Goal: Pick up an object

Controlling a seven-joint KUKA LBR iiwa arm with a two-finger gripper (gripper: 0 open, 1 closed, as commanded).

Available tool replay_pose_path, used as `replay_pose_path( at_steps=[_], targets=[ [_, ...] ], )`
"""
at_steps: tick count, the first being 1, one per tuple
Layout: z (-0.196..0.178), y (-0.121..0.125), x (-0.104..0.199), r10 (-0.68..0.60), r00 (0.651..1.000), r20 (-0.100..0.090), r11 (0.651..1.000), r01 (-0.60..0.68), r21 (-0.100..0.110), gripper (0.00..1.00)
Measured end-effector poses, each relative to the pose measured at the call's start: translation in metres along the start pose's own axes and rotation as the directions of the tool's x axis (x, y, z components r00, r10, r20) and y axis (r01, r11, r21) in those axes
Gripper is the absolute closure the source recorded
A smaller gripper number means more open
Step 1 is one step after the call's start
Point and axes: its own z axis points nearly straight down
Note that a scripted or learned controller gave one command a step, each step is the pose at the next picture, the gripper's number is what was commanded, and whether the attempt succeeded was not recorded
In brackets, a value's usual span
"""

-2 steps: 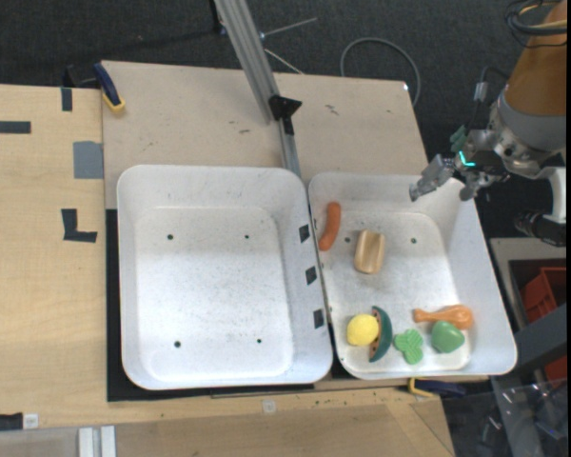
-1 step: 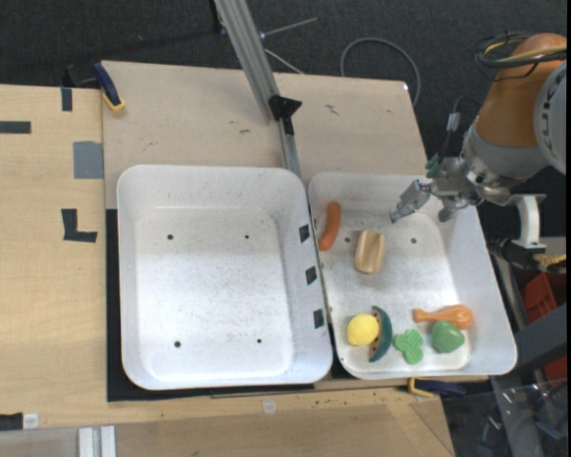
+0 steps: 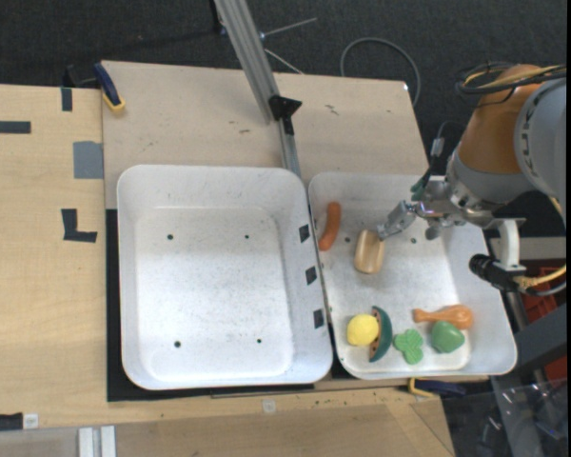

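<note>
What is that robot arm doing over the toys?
The grey and orange robot arm reaches in from the right over the right bin. Its gripper sits just above a tan bread-shaped toy, and nothing is held yet. An orange sausage lies nearby. A yellow lemon, some green toys and an orange drumstick lie at the bin's near end. The left bin sits beside it.
</note>
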Motion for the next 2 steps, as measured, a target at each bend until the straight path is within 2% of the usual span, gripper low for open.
replay_pose_path(
  at_steps=[1,2],
  targets=[
    [0.054,-0.001,0.001,0.001,1.000,0.000,1.000,-0.001,-0.002,0.00],
    [0.041,0.000,0.002,-0.001,1.000,0.000,1.000,0.001,-0.004,1.00]
  ],
)
